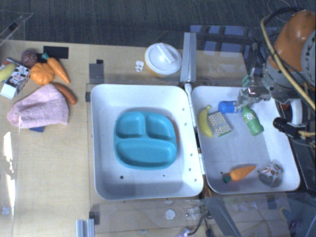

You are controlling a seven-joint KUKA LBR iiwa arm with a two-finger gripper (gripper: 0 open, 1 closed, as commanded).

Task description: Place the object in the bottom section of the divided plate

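A blue divided plate lies in the left white bin, its wide bottom section toward the front. In the right bin lie a banana, a patterned sponge-like block, a small blue object, a green bottle, a toy carrot and a small grey-and-orange object. My gripper hovers at the right bin's far side, just above the green bottle and next to the blue object.
A white lidded bowl stands behind the bins. On the bench to the left sit a pink cloth, a small pumpkin, a carrot, a sausage and other small items. The arm's body fills the right.
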